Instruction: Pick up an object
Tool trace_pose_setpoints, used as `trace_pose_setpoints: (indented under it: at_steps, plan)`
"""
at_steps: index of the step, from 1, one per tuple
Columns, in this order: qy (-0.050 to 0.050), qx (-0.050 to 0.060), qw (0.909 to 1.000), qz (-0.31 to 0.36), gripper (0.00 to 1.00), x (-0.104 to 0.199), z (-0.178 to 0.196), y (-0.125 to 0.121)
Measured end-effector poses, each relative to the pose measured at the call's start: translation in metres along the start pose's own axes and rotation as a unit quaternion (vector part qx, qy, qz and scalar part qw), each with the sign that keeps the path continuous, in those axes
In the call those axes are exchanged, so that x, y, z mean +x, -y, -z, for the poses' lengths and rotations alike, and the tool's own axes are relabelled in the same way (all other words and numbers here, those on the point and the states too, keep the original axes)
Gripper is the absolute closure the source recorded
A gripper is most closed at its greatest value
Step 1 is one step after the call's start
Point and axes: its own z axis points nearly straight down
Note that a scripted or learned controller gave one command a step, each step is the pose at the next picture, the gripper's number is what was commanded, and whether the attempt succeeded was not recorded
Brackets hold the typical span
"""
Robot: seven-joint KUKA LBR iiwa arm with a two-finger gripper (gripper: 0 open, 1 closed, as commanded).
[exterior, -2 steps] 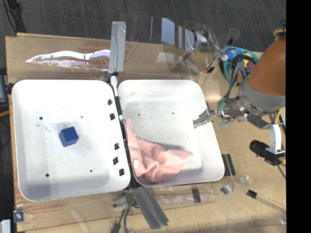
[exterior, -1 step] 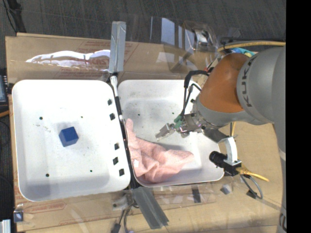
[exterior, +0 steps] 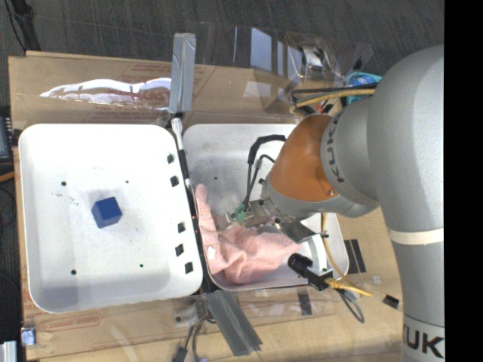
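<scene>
A pink cloth (exterior: 240, 251) lies crumpled along the left and front of the right bin (exterior: 219, 145). A small blue cube (exterior: 106, 211) sits in the left bin (exterior: 45, 172), left of its middle. My gripper (exterior: 245, 216) is low in the right bin, just above the pink cloth's upper edge, under the orange band of the arm (exterior: 302, 168). The arm's bulk hides most of the right half of that bin.
A grey divider with black clips (exterior: 181, 202) runs between the two bins. Cables and a black-and-yellow connector (exterior: 317, 274) hang by the right bin's front right corner. Cardboard and plastic sheeting (exterior: 106, 93) lie behind the bins.
</scene>
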Motion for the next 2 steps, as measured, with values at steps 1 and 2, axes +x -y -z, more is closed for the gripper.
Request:
trace_pose_setpoints:
  at_steps: [1, 2]
  plan:
    - [-0.001, 0.003, 1.0000, 0.003, 1.00, 0.000, 0.007, 0.000]
    - [0.001, -0.001, 0.9981, 0.062, 1.00, 0.026, 0.188, -0.019]
